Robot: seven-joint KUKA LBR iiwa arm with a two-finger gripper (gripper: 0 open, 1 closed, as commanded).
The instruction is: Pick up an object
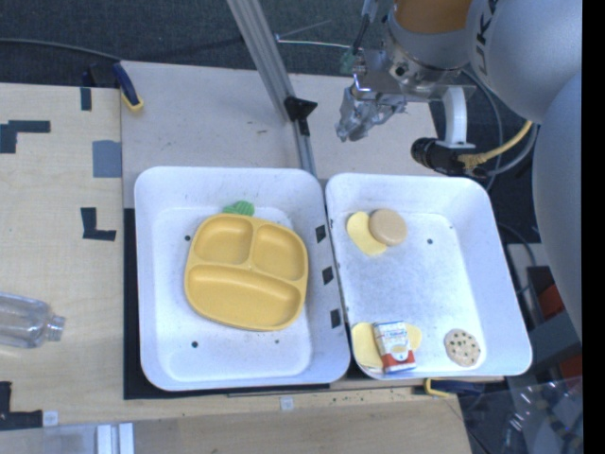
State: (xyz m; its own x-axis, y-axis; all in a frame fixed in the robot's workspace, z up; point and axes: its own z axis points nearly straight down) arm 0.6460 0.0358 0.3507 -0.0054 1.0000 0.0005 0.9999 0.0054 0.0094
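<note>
My gripper [356,126] hangs high above the bench, behind the far edge of the right bin [492,253], with nothing seen between its fingers. In the right bin, a round tan biscuit [388,226] rests on a yellow piece [360,233] near the far left corner. A small red and white carton [395,345] lies on another yellow piece [367,339] at the near left. A speckled cookie [462,347] sits at the near right. The left bin [151,253] holds a yellow divided tray [248,271] with a green item [240,208] peeking out behind it.
A slanted metal pole [269,60] runs down to the seam between the bins. A clear plastic bottle [26,319] lies on the bench at the far left. The arm's grey body [539,45] fills the upper right.
</note>
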